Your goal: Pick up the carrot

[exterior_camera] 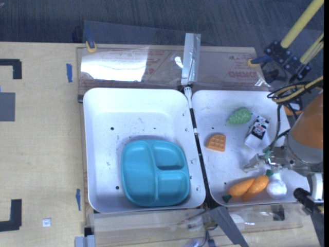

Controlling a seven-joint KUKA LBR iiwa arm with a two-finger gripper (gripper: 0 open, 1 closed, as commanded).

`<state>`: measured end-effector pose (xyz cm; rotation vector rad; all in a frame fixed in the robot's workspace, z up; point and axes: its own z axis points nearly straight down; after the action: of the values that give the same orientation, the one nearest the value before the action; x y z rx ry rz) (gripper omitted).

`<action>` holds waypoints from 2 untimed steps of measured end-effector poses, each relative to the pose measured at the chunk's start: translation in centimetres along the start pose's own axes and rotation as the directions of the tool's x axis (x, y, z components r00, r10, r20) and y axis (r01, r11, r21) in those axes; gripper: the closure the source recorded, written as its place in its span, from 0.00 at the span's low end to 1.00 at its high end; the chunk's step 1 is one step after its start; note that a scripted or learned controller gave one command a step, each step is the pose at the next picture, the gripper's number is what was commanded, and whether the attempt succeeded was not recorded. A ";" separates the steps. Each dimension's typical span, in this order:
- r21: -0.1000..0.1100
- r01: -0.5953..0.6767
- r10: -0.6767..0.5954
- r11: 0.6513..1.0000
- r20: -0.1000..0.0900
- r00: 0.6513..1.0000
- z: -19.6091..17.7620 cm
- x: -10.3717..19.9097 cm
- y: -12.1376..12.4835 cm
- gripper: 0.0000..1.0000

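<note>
White bins sit side by side, the left bin [97, 153] holding a teal divided plate [154, 172], the right bin [216, 107] the small items. We log the arm [308, 133] entering at the right edge, gripper [264, 161] low in the right bin, just above the carrot [249, 187]; whether its claw is spread or closed we cannot tell. Carrot lies flat at lower right, long axis near horizontal, tip toward lower left. We judge the pick not yet done: grasp and lift remain.
</note>
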<state>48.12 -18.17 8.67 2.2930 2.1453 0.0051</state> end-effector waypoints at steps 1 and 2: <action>-0.001 0.097 -0.097 0.995 0.002 0.995 0.0 0.6 -0.1 0.00; -0.002 0.039 -0.039 0.999 0.002 0.999 0.0 0.7 -0.1 0.00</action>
<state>48.08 -17.48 8.67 2.2486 2.1876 0.0058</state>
